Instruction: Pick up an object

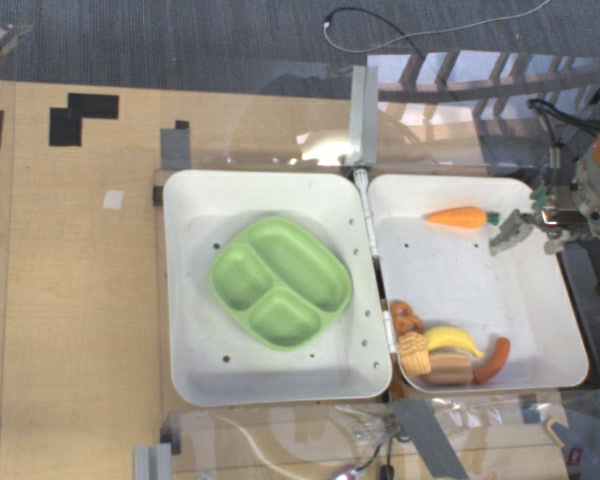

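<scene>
An orange carrot (457,218) lies near the far edge of the right bin (480,288). My gripper (530,236) hovers at that bin's right rim, just right of the carrot's green tip, open, with nothing between its fingers (507,233). A cluster of toy food sits in the bin's near left corner: a brown pretzel (405,318), a corn cob (413,349), a yellow banana (453,341), a tan block (448,371) and a red sausage (491,359).
The left bin (195,368) holds a green divided plate (280,283) in its middle. A metal post (364,118) rises behind the divider between the bins. Cables and a rack lie beyond the right bin.
</scene>
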